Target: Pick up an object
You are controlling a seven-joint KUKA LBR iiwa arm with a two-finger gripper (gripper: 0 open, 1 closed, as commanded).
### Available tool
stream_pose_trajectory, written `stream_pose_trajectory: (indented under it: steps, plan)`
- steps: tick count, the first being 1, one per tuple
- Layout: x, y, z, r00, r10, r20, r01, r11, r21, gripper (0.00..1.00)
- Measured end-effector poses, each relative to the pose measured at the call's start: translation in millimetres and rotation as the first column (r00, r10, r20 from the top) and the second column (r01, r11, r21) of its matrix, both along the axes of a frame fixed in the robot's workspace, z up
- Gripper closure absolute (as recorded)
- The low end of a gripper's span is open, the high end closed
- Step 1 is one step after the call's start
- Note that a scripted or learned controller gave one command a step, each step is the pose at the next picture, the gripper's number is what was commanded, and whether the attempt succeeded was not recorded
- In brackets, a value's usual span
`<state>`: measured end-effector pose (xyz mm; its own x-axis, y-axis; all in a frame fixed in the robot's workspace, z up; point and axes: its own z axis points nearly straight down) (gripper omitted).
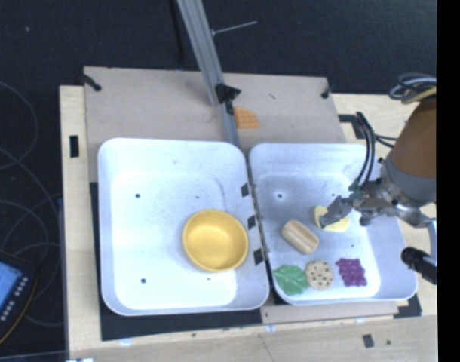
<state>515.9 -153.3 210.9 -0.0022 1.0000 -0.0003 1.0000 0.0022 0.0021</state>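
Note:
My gripper (pixel 335 216) hangs over the right bin (pixel 305 164), its dark fingers down at a small yellow object (pixel 337 224) that peeks out beneath them. Whether the yellow piece sits between the fingers is not visible. To the left of it lies a tan bread roll (pixel 299 236). Along the bin's front edge sit a green leaf piece (pixel 291 279), a round cookie (pixel 319 274) and a purple grape cluster (pixel 351 271).
A yellow bowl (pixel 215 240) rests in the left bin (pixel 139 172), near the divider between the bins. A grey metal rail (pixel 203 47) slants down from the top to the bins' back edge. The arm's orange band (pixel 418 145) sits at the right.

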Motion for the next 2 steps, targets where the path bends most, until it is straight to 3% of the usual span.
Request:
stream_pose_trajectory:
  steps: [1,2]
  plan:
    - [0,0,0,1.000,-0.002,0.001,0.002,1.000,0.000,0.00]
    - [-5,-5,-44,1.000,-0.003,-0.005,0.003,1.000,-0.001,0.00]
